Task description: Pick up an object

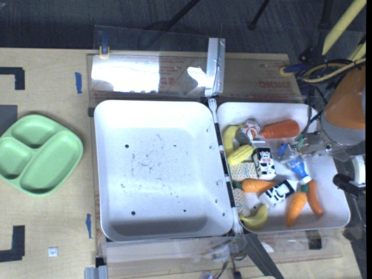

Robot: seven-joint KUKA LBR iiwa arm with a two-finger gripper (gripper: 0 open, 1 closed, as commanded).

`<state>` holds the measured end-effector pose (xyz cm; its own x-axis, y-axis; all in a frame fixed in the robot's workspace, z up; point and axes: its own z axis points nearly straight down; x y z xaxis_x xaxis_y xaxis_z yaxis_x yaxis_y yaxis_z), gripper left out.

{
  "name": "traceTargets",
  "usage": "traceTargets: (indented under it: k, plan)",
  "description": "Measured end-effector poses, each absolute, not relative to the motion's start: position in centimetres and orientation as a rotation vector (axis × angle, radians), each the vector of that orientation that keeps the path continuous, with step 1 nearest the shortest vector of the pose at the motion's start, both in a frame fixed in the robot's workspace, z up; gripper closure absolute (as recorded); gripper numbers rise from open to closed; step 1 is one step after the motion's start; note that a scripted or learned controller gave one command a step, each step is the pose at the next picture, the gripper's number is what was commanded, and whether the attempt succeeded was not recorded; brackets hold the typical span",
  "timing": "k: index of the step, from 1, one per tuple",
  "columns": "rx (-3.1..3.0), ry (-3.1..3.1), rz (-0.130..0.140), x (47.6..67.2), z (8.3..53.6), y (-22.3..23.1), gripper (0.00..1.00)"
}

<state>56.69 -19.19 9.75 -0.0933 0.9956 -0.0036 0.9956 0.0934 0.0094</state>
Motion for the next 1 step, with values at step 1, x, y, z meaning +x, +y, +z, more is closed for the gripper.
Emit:
traceTargets:
  k: [1]
  plan:
    - [2.065,2.365,0.001,59.06,24.48,-14.1,1.0]
